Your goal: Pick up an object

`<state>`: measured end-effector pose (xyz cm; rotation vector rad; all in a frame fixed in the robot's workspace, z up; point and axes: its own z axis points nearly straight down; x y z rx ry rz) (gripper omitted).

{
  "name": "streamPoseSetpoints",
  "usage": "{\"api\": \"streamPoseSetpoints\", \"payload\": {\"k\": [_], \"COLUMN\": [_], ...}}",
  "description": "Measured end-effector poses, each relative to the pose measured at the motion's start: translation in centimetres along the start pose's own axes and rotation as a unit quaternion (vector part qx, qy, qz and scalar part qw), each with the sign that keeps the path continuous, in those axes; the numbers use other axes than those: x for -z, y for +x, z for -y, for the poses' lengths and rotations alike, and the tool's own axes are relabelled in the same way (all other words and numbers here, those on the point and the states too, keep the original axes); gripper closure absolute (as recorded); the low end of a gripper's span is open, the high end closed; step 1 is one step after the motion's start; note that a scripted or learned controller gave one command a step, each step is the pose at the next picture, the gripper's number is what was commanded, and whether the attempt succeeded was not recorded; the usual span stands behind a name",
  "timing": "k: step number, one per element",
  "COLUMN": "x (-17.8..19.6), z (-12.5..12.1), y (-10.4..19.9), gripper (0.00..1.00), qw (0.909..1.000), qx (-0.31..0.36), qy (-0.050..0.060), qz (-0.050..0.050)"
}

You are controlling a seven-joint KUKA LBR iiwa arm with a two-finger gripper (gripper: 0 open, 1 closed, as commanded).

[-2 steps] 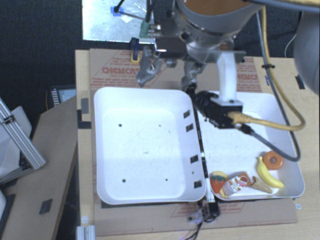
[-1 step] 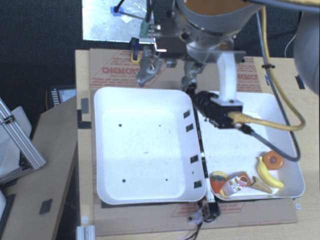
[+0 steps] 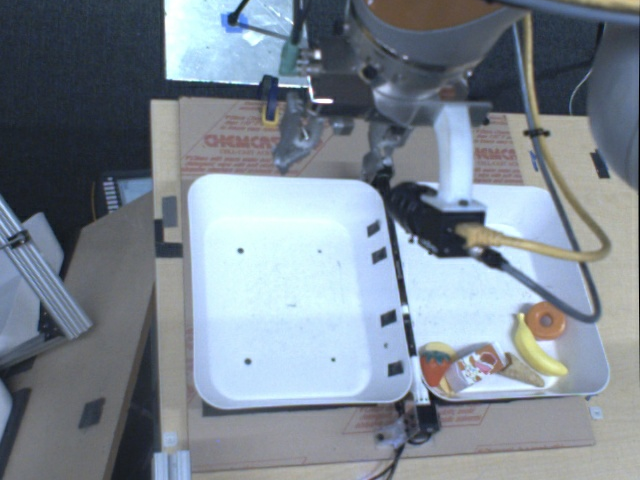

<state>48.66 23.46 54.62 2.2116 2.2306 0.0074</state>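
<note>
My gripper (image 3: 336,153) hangs high over the far edge of the bins, close to the camera, above the divide between them. Its two fingers (image 3: 293,146) stand well apart, open, with nothing between them. The objects lie far from it in the near corner of the right bin (image 3: 560,230): a yellow banana (image 3: 537,349), an orange round piece (image 3: 546,320), a red-orange fruit (image 3: 436,364), a white and red packet (image 3: 474,366) and a small tan wedge (image 3: 522,372).
The left bin (image 3: 215,200) sits beside the right one on brown cardboard (image 3: 225,138). A black camera mount with a yellow cable (image 3: 530,251) hangs over the right bin's far half. An aluminium rail (image 3: 40,278) stands at the left.
</note>
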Motion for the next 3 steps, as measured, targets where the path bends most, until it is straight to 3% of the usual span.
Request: {"api": "streamPoseSetpoints", "payload": {"k": [3], "x": [0.00], "z": [0.00], "y": [0.00], "gripper": [0.00], "qw": [1.0000], "qx": [0.000], "qy": [0.000], "qz": [0.000]}}
